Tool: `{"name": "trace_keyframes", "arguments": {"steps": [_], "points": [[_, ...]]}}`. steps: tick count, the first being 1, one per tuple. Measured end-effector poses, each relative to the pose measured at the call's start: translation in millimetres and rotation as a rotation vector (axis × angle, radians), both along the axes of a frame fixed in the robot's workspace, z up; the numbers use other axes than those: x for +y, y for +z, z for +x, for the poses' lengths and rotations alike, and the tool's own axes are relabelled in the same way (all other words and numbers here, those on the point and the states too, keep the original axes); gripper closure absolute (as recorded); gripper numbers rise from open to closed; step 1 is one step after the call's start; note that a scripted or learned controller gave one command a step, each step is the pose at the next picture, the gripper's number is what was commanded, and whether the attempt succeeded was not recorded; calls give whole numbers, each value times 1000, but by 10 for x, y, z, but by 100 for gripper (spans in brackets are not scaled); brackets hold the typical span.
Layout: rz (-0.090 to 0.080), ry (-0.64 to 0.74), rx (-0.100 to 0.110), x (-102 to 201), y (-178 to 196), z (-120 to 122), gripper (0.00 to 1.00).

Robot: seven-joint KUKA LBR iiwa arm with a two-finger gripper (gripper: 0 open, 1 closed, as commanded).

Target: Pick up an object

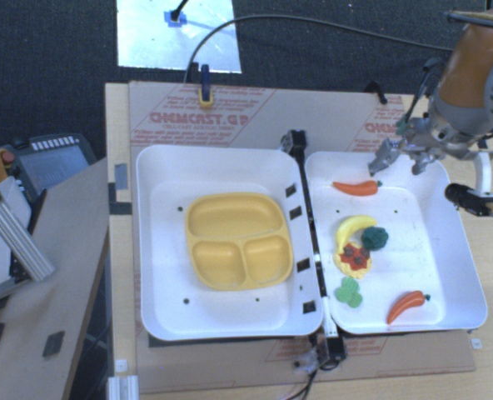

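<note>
Camera view: gripper hangs with fingers spread wide and nothing between them, over the right bin far edge, just right of the carrot. Left bin holds a yellow tray.

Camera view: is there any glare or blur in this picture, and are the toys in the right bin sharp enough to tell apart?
Camera view: strong glare on the shiny sheet at top; mild softness overall; carrot, banana and broccoli remain distinguishable.
</note>
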State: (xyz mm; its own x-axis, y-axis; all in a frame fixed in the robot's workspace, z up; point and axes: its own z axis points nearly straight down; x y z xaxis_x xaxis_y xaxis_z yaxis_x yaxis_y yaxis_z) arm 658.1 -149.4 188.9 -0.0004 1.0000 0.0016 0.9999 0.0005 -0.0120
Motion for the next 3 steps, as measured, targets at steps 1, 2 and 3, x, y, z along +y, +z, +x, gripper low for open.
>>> {"name": "trace_keyframes", "arguments": {"steps": [1, 2, 3], "points": [[-2, 2, -13, 3, 88, 31, 0], [-2, 1, -12, -62, -499, 44, 0], [-1, 4, -12, -56, -995, 54, 0]]}}
